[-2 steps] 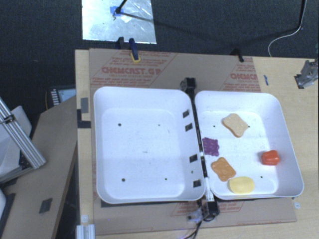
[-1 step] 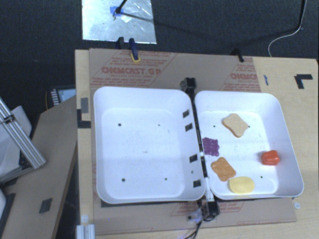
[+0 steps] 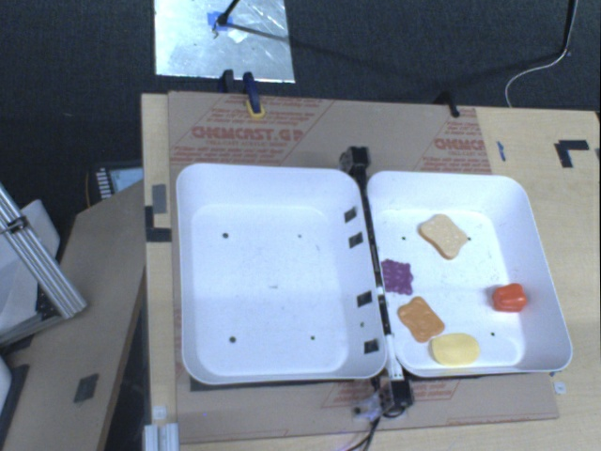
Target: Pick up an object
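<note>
Because the arm enters from the right, the red object (image 3: 509, 297) in the right bin (image 3: 540, 252) lies nearest of 5 items; gripper opening cannot be determined.

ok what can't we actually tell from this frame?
- Camera view: what the purple item is; it is small and blurred, against the right bin's inner wall.
- Camera view: what the orange-brown piece and yellow piece really are, and whether they touch; too coarse to say.
- Camera view: the red object's shape; glare washes out its top.
- Camera view: the small dark marks in the left bin; too small to identify.
</note>
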`<action>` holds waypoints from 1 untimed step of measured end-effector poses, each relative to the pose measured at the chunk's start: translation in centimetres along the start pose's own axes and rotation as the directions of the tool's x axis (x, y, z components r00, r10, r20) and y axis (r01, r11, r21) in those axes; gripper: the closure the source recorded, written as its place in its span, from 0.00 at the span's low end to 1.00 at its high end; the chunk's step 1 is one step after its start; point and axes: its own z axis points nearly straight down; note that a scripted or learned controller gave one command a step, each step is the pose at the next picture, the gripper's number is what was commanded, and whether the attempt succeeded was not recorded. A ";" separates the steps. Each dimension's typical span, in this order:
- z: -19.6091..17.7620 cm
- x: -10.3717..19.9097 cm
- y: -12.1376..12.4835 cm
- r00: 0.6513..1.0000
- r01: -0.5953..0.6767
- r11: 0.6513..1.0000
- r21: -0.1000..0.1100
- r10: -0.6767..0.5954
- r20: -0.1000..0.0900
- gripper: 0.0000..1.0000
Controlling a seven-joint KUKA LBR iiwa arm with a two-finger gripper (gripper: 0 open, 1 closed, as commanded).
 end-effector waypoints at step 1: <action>0.1 4.8 0.5 1.000 0.000 1.000 0.001 0.000 0.000 1.00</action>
